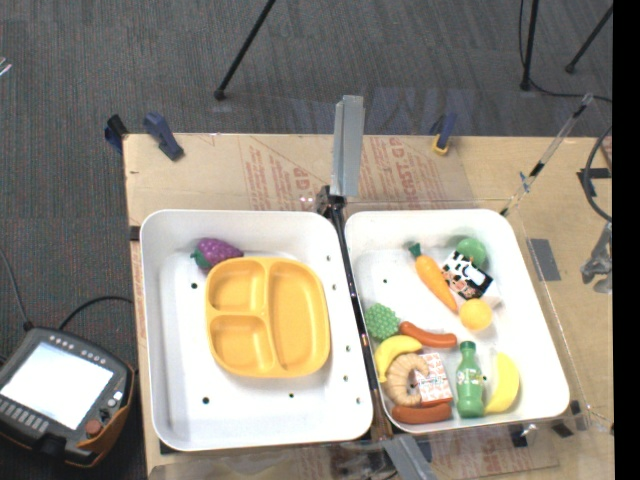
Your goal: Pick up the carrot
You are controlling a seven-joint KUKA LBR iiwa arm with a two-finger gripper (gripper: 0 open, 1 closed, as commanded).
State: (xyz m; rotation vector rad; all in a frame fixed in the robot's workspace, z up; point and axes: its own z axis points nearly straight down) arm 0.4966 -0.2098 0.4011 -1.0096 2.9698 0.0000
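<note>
The carrot (436,282) is orange with a small green top (412,249). It lies at a slant in the upper middle of the right bin (530,298), top end pointing to the far left. A black-and-white patterned box (467,276) touches its right side, and a round yellow-orange fruit (476,314) sits just off its lower tip. The carrot's left side faces bare bin floor.
The right bin also holds a green round item (471,251), a green bumpy piece (381,322), a sausage (428,335), a banana (394,354), a green bottle (468,379) and other toy foods. A yellow divided plate (268,316) and purple grapes (216,252) are in the left bin (170,368). A grey metal part (600,258) stands at the right edge.
</note>
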